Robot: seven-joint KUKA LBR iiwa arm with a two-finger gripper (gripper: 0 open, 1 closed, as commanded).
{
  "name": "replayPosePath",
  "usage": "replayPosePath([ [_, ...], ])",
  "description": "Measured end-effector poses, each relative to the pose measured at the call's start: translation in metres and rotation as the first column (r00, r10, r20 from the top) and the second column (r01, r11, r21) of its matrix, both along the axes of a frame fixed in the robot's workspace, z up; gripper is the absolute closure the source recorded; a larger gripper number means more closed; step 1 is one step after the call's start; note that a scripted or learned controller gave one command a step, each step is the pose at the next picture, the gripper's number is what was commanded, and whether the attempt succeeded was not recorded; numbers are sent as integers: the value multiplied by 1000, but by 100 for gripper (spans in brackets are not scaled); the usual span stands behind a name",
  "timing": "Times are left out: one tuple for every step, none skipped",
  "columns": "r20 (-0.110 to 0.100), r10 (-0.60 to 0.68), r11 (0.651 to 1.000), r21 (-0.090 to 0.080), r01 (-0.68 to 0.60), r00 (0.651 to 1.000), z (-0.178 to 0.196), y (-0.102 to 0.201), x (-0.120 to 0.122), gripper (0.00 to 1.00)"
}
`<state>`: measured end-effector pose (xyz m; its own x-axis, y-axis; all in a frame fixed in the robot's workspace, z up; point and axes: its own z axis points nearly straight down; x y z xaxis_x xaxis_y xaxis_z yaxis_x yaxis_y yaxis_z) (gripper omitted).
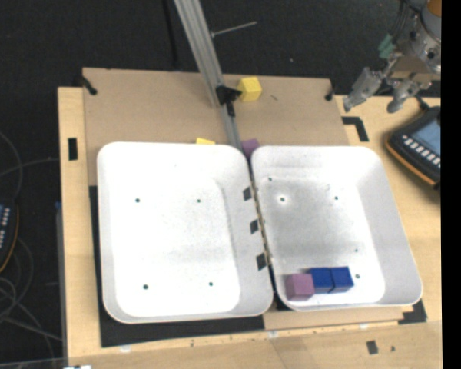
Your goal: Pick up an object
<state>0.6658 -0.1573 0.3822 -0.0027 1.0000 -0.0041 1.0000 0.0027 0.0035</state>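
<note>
The end effector (384, 91) hangs at the upper right of the frame, above the tabletop (292, 114) and well clear of both bins; its two fingers are spread apart with nothing between them. In the right bin (369, 206), at the lower edge, a purple block (298, 285) lies just beside two blue blocks (329, 279), which touch each other. The left bin (169, 229) lies beside it. Behind the bins, a yellow block (250, 88) sits near a slanted metal rail (203, 52), with a small yellow piece (205, 141) and a purple piece (250, 146) at the bins' upper rims.
</note>
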Motion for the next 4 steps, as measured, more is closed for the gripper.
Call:
replayPosePath([
  [-9,3,1000,5,-3,1000,-59,61,-24,0],
  [-1,9,1000,-1,-9,1000,-44,57,-22,100],
  [-12,-4,1000,4,4,1000,-242,54,-88,100],
  [1,-8,1000,0,8,1000,-286,-17,-73,100],
])
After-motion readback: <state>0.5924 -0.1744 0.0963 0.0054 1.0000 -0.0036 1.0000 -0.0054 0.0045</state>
